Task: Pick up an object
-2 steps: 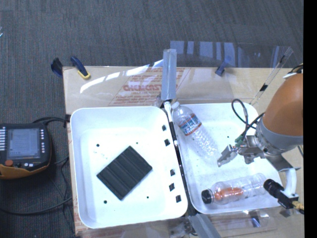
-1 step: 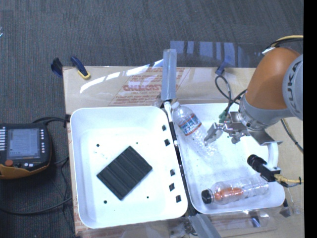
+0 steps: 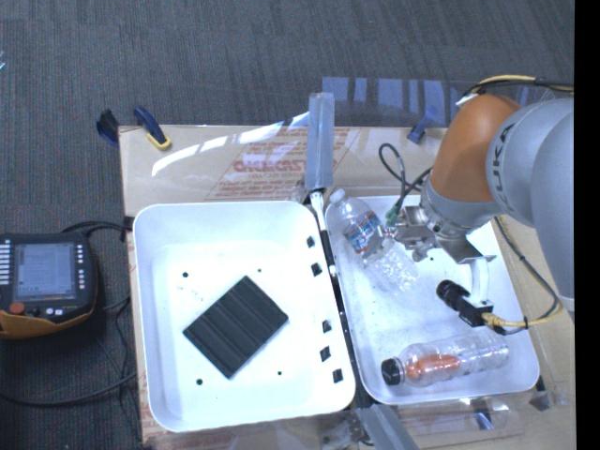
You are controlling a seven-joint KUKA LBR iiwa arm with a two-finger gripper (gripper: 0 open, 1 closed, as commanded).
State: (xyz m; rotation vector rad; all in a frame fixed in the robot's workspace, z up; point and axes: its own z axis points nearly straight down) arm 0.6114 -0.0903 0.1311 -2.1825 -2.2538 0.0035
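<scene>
Although the grey arm's two-finger gripper (image 3: pixel 405 234) sits low over the far left part of the right-hand shallow white bin (image 3: pixel 525 345), its state cannot be told from this view. The wrist body covers it, so neither a release nor a clench can be recorded, and no grasp is confirmed.

Objects noted:
- A clear, crumpled plastic water bottle with a blue label (image 3: pixel 361 230) lies slanted on the right bin's floor. Its cap points to the far left corner and its crushed lower end runs toward the gripper. Whether the tool touches it or stands just beside it cannot be told.
- A clear plastic bottle with a black cap and orange contents (image 3: pixel 445 362) lies on its side along the near wall of the same bin, well apart from the gripper.
- A black ribbed rectangular mat (image 3: pixel 235 326) lies flat in the left-hand white bin (image 3: pixel 150 251), well apart from the arm.

Assessment: the step in hand is judged to be the approach to, or closing on, the water bottle, which appears to rest on the bin floor. No lift is evident.

Next move: it calls for a firm closure across the bottle's body, then a straight rise. The thin, crushed plastic is likely to give or slip, so the hold should be verified before the pick is counted.
</scene>
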